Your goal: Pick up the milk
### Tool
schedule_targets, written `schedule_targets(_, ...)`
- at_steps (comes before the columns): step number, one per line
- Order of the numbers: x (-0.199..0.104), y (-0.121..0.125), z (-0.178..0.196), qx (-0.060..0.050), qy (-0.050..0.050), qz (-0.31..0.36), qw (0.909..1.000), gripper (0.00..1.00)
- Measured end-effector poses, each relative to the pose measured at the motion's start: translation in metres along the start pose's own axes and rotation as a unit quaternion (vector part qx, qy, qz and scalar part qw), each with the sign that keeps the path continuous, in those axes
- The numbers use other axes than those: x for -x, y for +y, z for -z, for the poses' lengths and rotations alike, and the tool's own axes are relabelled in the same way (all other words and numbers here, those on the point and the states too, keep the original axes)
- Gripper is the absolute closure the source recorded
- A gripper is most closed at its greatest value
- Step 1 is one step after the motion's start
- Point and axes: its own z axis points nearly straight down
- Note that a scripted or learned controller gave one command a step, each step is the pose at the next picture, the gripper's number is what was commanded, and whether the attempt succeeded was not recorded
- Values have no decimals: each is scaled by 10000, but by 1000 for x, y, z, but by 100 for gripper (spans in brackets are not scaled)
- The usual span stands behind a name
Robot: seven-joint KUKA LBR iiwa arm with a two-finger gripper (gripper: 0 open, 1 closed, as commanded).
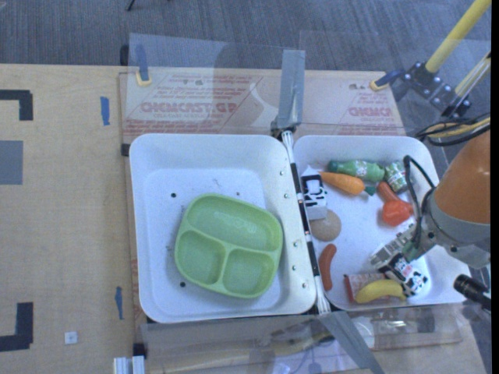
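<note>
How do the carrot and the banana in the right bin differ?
The carrot is orange with a tapered tip and lies near the bin's far side, clear of the arm. The banana is yellow and curved and lies at the near edge, just below the tool. Both lie flat in the right bin.

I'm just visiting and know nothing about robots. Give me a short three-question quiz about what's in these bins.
1. True or false: the green divided plate lies in the left bin.
2. Which lies nearest the gripper? A) carrot B) banana C) sausage
3. Fill in: the black-and-white milk carton lies by the right bin's ____ wall.

Key: 1 true; 2 B; 3 left.
</note>
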Motion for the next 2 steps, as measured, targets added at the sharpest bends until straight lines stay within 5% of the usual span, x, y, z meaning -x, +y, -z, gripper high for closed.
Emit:
schedule_targets(1,-70,40,98,-13,14,287,9996,100)
schedule_targets(2,-70,41,107,-8,5,298,9996,100)
